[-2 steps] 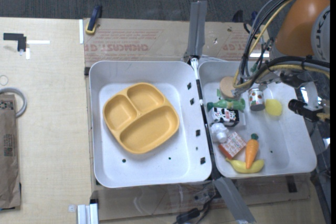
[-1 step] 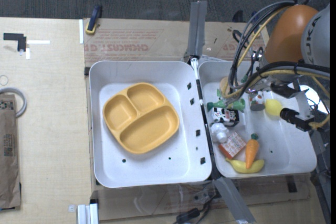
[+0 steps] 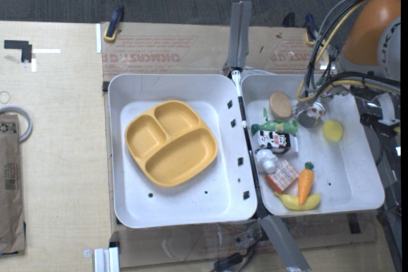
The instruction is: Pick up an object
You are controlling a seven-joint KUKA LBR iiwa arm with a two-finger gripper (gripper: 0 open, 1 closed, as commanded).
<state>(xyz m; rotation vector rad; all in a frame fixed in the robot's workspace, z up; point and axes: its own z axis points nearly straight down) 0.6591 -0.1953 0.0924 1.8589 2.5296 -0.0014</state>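
Note:
The right bin (image 3: 357, 191) holds a jumble of small items. A tan round piece (image 3: 280, 105) lies at its back left, with a green item (image 3: 275, 127) and a black, white and red packet (image 3: 275, 142) just in front of it. Nearer the front are a red packet (image 3: 284, 176), an orange carrot (image 3: 305, 182) and a yellow banana (image 3: 299, 202). A yellow ball (image 3: 332, 130) sits alone to the right. My gripper (image 3: 310, 114) hangs low at the back of this bin, between the tan piece and the yellow ball, with nothing visibly held.
The left bin (image 3: 127, 200) carries a yellow divided plate (image 3: 171, 142). A grey divider post (image 3: 239, 35) rises between the bins at the back. Cables and the arm (image 3: 373, 28) crowd the right bin's far right corner. A paper bag (image 3: 9, 181) lies far left.

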